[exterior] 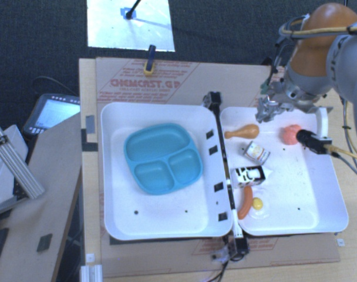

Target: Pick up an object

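Gripper (pixel 266 111) hangs over the right bin (pixel 328 213), nothing in it that I can see, though I cannot tell its state from here. The drumstick (pixel 242 133) lies just below it, the can (pixel 256 152) beyond. Risk: the drumstick's round and may roll away, or the approach clips the bin's rim.

The bench is seen from one camera, set high above it and tilted down at a slant. The black divider (pixel 222 163) between the two white bins is found near the middle. The left bin (pixel 114 216) and right bin (pixel 325 216) are both seen whole, from not very close.
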